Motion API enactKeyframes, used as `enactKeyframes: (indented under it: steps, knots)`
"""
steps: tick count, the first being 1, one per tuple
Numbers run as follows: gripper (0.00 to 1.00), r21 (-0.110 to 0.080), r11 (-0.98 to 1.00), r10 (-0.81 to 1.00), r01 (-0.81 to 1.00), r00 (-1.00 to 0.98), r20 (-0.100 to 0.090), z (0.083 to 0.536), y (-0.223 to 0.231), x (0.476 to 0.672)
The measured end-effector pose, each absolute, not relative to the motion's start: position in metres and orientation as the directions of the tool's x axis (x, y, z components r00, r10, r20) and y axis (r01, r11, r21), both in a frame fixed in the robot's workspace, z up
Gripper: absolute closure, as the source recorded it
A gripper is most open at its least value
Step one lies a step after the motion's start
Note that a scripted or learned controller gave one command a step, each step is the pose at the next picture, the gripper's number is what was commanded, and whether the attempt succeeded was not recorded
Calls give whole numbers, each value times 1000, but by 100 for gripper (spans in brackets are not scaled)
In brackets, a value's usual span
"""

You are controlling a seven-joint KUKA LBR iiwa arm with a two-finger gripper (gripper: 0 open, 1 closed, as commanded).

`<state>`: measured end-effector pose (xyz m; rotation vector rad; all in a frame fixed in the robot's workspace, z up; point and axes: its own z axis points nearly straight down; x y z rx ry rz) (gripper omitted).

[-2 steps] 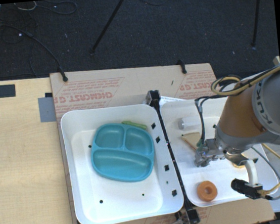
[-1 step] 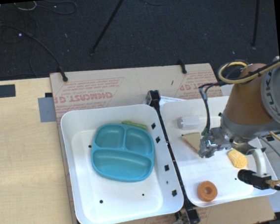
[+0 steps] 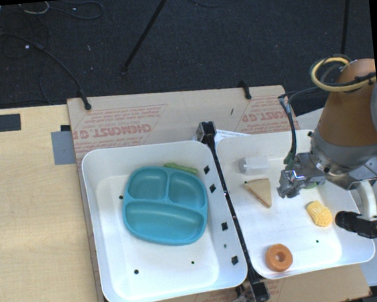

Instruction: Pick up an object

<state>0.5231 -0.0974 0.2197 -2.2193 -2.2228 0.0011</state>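
Landmark: right bin [image 3: 360,253].

- Orange ring [image 3: 279,257] at bin's near edge, well apart from gripper.
- Corn piece [image 3: 320,213] near bin's right side, just right-below gripper.
- Gripper [image 3: 290,184] over bin's middle; open or clenched — cannot tell, nothing visibly held.
- Tan wedge [image 3: 260,191] just left of gripper, nearest candidate; long axis probably slants toward bin's near-right.
- Clear small item [image 3: 252,166] toward bin's far side.
- Floor flat, white; room free around wedge.

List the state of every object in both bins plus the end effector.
Teal divided plate: flat in left bin, compartments bare.
Green item: mostly hidden behind the plate's far edge.
Wedge-shaped tan piece: lying flat, right bin.
Corn cob: on its side, right bin.
Orange doughnut: flat near the front wall.
End effector: over right bin, beside the wedge.
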Motion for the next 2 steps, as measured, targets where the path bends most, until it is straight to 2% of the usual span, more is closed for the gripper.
enactKeyframes:
  steps: [1, 2]
  knots:
    - [100, -2, 2, 1000, 1000, -2, 0, 270, -98, 525]
    - [100, -9, 5, 1000, 1000, -5, 2, 256, -43, 520]
